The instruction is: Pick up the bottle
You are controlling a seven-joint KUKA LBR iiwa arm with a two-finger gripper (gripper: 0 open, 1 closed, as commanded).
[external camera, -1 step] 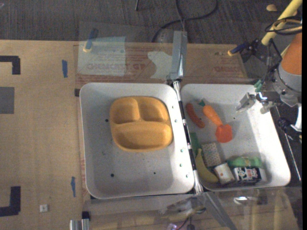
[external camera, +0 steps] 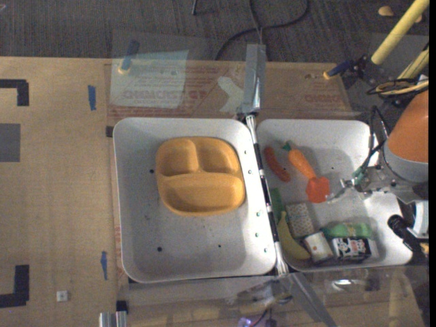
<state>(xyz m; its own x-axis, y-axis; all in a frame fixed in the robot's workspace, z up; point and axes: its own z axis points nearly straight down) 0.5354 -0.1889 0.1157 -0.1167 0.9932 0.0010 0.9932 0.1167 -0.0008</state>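
Lying along the near wall of the right-hand shallow white bin (external camera: pixel 340 133) is the dark-labelled bottle (external camera: pixel 354 248), on its side. A green soft-looking piece (external camera: pixel 349 229) touches its far edge and a small white cylinder (external camera: pixel 317 245) sits against its left end. Left of those a yellow toy banana (external camera: pixel 290 241) curves along the bin's left wall, with a speckled grey square block (external camera: pixel 300 216) just beyond it and a thin green strip (external camera: pixel 276 199) by the same wall. Further back come a red scoop-shaped piece (external camera: pixel 317 189), an orange toy carrot with a green top (external camera: pixel 300 161) and a red toy chilli (external camera: pixel 276 163). That makes nine things in this bin, one of each kind.

The left-hand white bin (external camera: pixel 136 203) holds one orange plastic plate with three compartments (external camera: pixel 201 176). Beyond both bins a clear plastic sheet (external camera: pixel 150 79) lies on the brown bench (external camera: pixel 54 182), and a black cable (external camera: pixel 272 12) loops on the floor.

The arm's metal gripper (external camera: pixel 353 182) sits at the right bin's right side, just beside the red scoop. Whether it is open or closed I cannot tell, and I see nothing held in it. The bottle lies nearer to me than the gripper, apart from it, with the green piece between.
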